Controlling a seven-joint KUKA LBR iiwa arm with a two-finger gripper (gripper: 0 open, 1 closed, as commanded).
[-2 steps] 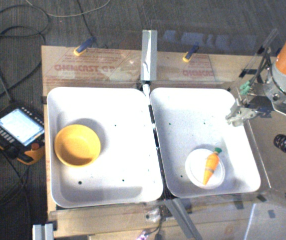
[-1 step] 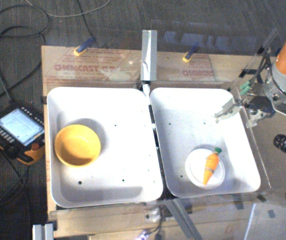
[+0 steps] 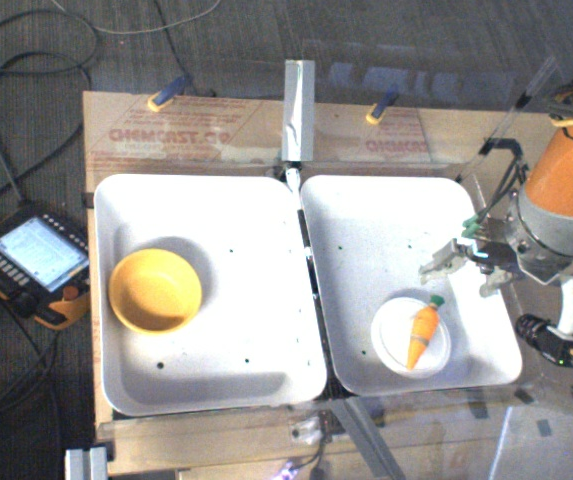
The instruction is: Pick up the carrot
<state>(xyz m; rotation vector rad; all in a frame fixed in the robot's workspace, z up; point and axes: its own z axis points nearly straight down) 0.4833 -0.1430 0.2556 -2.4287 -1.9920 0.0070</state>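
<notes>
Hovering just above the carrot (image 3: 422, 334) on its white plate (image 3: 390, 340), the jaws (image 3: 464, 270) hang spread and hold nothing, seemingly poised for descent.

You can't read the state of the claw (image 3: 463, 266): its fingers are small and blurred against the white right bin (image 3: 366, 218). The arm (image 3: 551, 193) is cut off by the picture's right edge. The carrot (image 3: 422, 334) hides part of the small white plate (image 3: 386, 333) beneath it.
</notes>
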